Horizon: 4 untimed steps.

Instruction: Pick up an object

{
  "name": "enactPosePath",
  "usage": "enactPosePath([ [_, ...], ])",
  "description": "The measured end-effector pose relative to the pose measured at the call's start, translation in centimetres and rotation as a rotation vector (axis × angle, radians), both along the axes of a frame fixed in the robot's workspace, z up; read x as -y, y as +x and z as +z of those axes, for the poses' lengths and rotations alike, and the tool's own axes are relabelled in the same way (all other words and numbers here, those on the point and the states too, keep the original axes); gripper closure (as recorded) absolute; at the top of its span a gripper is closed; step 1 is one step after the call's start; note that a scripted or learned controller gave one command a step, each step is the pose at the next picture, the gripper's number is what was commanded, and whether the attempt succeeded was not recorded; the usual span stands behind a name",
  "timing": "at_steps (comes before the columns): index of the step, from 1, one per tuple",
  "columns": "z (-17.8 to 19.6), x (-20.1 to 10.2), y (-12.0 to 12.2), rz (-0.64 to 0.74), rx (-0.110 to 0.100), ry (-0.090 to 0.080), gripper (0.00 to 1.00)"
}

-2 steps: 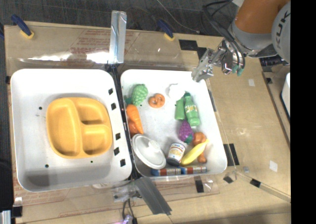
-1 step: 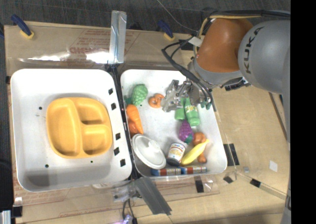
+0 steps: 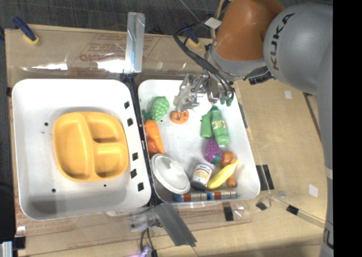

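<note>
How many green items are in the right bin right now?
2: a green bottle at centre-right, and a green leafy vegetable near the divider at the top left. Others may be hidden under the end effector.

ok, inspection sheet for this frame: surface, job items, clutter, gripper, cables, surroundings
Surface: two white bins; left bin holds a yellow divided tray.
Job items: right bin holds carrot, green bumpy toy, orange ring piece, green bottle, purple grapes, banana, small can, white lid.
Clutter: marker strip along the right bin's near wall.
Gripper: gripper over the right bin's far end, above the ring piece; grasp state unclear.
Cables: black cables at the wrist.
Surroundings: blue clamp, dark floor.
</note>
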State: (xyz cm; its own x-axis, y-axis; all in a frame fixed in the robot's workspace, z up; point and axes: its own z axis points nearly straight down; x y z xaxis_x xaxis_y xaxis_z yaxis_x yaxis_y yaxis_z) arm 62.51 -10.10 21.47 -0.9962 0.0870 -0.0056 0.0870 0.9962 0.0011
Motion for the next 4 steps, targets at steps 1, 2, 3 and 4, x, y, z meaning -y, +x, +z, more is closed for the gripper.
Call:
enactPosePath([
  [1, 5.7, -0.8, 2.5, -0.214, 0.0, -0.001, 1.0],
  [2, 6.8, -0.9, 2.6, -0.209, 0.002, -0.002, 1.0],
  [3, 3.3, 9.5, 0.8, 0.073, -0.006, -0.002, 1.0],
  [4, -3.0, 5.2, 0.3, 0.348, -0.006, 0.0, 1.0],
])
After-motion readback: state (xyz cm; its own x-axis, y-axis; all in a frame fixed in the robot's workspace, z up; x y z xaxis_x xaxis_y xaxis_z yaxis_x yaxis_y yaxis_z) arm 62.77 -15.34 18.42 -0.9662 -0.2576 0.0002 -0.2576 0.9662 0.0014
